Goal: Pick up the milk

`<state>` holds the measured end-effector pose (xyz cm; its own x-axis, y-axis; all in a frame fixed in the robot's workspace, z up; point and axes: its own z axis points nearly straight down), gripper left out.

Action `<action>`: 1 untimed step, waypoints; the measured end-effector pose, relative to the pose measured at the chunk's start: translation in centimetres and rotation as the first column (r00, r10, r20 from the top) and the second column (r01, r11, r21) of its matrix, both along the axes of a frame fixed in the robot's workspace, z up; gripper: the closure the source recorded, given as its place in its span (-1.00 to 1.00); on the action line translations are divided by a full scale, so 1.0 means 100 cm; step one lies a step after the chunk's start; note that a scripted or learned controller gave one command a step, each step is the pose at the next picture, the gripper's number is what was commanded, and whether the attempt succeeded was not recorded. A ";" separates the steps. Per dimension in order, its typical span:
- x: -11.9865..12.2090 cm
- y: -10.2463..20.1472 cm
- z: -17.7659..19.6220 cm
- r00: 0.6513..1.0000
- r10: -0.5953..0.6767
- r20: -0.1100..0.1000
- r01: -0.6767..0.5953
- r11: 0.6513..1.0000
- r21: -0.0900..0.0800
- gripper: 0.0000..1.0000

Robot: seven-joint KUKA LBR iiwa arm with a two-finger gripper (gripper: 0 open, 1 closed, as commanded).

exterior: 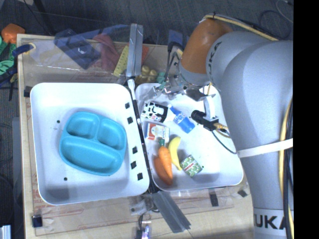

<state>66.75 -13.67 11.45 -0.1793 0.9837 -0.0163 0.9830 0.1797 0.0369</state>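
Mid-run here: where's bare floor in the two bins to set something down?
Left bin: open floor all around the blue tray, widest near its corners. Right bin: a bare strip right of the green carton. Its left half is crowded with the carrot, banana and cartons.

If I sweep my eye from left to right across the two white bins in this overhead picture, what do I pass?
Blue divided tray in the left bin → black-and-white milk carton → orange carrot → yellow banana → green packet, all these in the right bin.
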 end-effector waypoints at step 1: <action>-0.019 0.013 0.001 0.955 0.295 0.003 -0.295 0.955 -0.008 -1.00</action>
